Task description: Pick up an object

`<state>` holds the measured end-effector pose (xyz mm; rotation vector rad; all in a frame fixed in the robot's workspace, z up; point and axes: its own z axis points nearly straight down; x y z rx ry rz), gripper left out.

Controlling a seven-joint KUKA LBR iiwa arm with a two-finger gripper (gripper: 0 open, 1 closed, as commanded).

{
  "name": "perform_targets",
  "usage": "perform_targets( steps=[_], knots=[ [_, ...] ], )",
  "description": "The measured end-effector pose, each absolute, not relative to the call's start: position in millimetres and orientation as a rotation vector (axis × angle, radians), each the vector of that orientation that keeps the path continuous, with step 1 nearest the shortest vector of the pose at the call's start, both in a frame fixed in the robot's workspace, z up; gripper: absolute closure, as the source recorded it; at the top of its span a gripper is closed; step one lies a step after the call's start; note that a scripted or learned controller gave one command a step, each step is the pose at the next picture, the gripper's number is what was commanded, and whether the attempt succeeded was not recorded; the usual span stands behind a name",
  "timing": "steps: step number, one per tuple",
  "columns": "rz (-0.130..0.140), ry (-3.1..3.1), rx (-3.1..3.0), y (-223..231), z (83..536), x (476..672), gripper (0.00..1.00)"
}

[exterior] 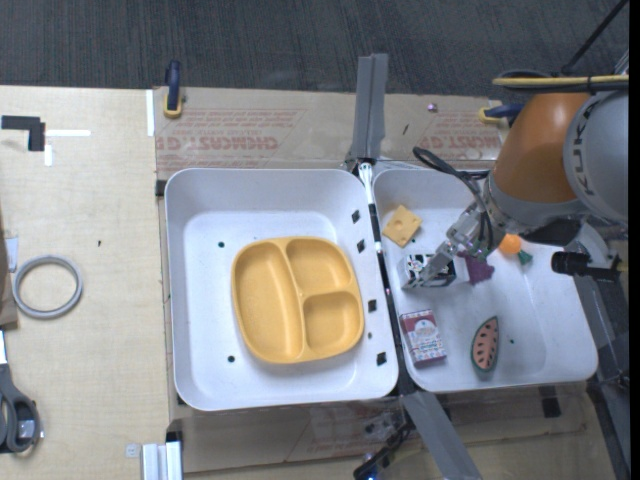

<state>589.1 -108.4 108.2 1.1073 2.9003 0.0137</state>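
My gripper hangs low over the left part of the right bin, pointing toward the divider between the bins. Just beyond it lies a yellow cheese wedge. A small red box lies in front of the gripper on the bin floor, apart from it. Right of that box rests a watermelon slice. A purple piece and a small orange piece with a green tip sit close beside the wrist, partly hidden by it.
The left bin holds a yellow divided plate. On the bench at the left lie a grey ring and scissors. The arm's grey and orange body looms over the right bin's far right corner.
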Motion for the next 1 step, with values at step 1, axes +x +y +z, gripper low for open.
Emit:
perform_targets(
  steps=[1],
  knots=[
    [0.015,2.704,1.560,-115.0,106.9,629.9,0.00]
  ],
)
